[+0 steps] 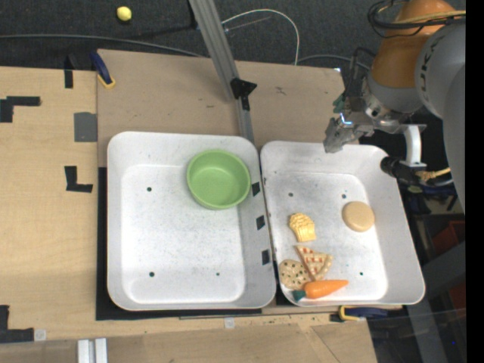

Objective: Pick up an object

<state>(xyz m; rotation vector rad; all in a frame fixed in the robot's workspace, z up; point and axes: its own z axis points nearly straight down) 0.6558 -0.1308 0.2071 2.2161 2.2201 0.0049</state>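
Note:
The right bin holds a round tan bun, a yellow corn-like piece, a pizza slice, a round cookie and an orange carrot near its front edge. A green bowl sits in the left bin at its back right. My gripper hangs over the back rim of the right bin, well behind the food items, with nothing visibly held.
A grey metal pole slants down to the gap between the bins. Cables lie on the bench behind. A small yellow ball lies on the dark floor at the far left.

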